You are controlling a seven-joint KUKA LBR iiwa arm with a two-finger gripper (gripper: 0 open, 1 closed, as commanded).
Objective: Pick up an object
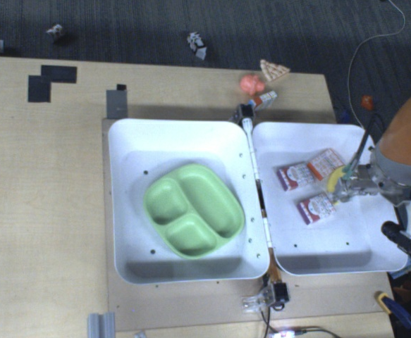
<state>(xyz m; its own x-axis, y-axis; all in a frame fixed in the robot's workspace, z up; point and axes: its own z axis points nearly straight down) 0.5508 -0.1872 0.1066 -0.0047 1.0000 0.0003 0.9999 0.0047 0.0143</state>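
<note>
the bench (43, 189) carries 2 shallow white bins side by side. the left bin (131, 146) holds a pale green divided plate (193, 209) with 3 compartments, lying flat and turned at a slant near the bin's middle.

the right bin (290, 136) holds 3 small red-and-white packets. 1 packet (292, 175) lies toward the bin's middle, a second packet (325, 163) sits just beside it toward the right, and the third packet (314, 208) lies nearer the front edge, a little apart from the other 2. a small yellow object (335, 177) lies close to the second packet, and its shape is too blurred to name.

the arm (408, 143), grey with an orange band, reaches in from the right over the right bin's far side. its gripper (346, 186) sits low among the packets, with the yellow object just beside its tip and the third packet just below it. whether the jaws are wide or narrow cannot be told here, and nothing can be seen held between them.

beyond the bins, on the bench's back edge, rest a pink lump (252, 84) and a tan wedge-shaped piece (273, 70). a few small bits lie scattered on the dark floor (156, 13) behind.
</note>
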